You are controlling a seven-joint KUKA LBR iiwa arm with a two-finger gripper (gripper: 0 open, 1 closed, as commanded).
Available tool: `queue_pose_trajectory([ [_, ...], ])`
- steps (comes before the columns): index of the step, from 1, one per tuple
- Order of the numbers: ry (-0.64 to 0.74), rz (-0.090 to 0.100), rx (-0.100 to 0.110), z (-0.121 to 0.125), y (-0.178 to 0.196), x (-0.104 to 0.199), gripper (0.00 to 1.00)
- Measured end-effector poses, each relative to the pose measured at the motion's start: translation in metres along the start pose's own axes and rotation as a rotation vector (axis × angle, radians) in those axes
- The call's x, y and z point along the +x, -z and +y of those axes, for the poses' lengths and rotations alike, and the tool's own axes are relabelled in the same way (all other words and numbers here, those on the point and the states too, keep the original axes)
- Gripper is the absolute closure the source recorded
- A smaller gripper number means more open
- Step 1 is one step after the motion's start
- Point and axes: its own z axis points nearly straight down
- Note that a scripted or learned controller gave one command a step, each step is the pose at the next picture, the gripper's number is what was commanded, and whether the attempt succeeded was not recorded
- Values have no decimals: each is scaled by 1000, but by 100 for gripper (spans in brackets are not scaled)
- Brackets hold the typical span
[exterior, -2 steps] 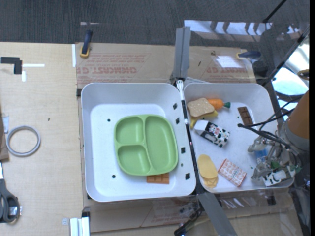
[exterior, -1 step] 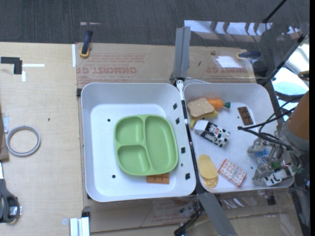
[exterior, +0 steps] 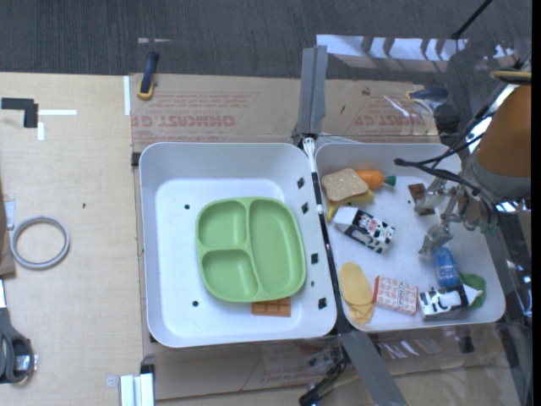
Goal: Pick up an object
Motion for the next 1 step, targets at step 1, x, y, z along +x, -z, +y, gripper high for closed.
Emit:
queue_pose_trajectory([
  [1,-136,3,0,-10,0,51,0],
])
